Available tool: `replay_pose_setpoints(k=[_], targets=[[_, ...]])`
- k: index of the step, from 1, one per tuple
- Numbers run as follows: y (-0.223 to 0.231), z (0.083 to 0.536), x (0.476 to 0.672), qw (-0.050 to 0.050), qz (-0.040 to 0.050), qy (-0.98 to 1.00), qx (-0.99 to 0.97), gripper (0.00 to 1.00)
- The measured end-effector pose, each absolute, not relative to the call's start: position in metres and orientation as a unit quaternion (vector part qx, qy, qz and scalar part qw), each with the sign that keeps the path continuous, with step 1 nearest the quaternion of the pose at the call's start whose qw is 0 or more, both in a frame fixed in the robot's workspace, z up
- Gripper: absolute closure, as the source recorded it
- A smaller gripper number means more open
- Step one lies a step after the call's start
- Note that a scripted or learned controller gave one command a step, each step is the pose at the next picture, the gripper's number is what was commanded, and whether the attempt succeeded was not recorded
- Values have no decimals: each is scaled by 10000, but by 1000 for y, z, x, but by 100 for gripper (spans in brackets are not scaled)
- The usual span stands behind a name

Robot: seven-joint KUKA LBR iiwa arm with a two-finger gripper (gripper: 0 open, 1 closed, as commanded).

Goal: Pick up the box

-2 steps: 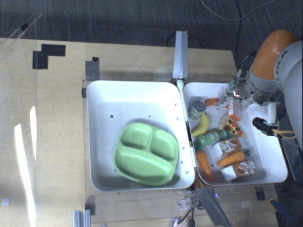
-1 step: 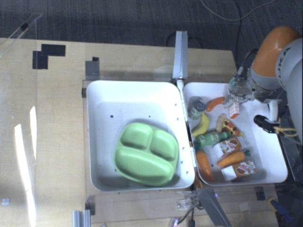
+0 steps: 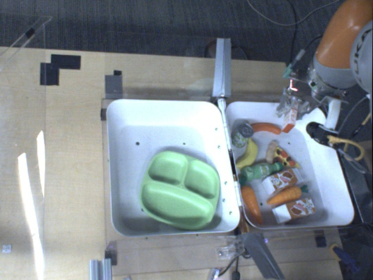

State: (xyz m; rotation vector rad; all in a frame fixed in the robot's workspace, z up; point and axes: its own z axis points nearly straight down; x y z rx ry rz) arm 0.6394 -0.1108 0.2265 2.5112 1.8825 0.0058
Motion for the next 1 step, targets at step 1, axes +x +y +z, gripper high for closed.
replay_pose_setpoints(k=[1], targets=[[-119,249,604,11,13,5421,8403,100]])
